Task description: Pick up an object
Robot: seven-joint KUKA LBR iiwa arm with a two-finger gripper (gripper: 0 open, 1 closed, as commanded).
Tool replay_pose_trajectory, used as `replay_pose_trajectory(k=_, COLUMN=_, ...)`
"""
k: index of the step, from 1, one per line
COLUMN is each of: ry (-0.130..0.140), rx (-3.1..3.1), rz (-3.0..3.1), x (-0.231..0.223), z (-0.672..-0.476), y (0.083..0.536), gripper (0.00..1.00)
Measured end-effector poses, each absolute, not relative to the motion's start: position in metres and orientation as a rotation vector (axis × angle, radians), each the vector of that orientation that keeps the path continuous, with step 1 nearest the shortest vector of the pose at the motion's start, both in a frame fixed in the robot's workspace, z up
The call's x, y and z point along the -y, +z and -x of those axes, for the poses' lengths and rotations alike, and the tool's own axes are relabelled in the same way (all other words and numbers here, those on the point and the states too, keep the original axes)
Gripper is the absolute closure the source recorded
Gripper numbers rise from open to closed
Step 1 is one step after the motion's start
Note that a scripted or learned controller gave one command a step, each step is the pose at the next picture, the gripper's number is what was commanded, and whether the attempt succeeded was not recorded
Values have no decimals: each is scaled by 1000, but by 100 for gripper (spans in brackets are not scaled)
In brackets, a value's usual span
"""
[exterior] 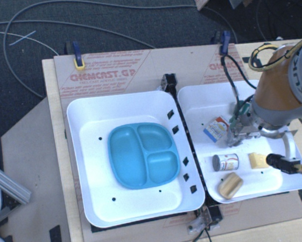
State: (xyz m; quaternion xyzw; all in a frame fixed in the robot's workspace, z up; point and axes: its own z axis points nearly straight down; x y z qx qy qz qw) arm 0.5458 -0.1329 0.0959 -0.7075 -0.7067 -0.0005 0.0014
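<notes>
Objects lie in the right bin (192, 105): nearest, a tan block (230, 185), then a small can (225, 162) on its side and a yellow piece (258, 160). Farther back, the gripper (238, 133) hangs just beside a red, white and blue packet (216, 128); its finger spread I cannot tell.

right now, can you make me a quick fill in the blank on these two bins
1. The blue divided plate lies in the ____ bin.
2. The plate has ____ compartments.
3. The small can lies on its ____.
4. The gripper hangs over the ____ bin.

Missing words: left; three; side; right
</notes>
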Motion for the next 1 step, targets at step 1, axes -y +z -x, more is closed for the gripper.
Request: replay_pose_trajectory(k=1, ry=-6, rx=2227, rz=2223, x=127, z=-547, y=159, gripper=100)
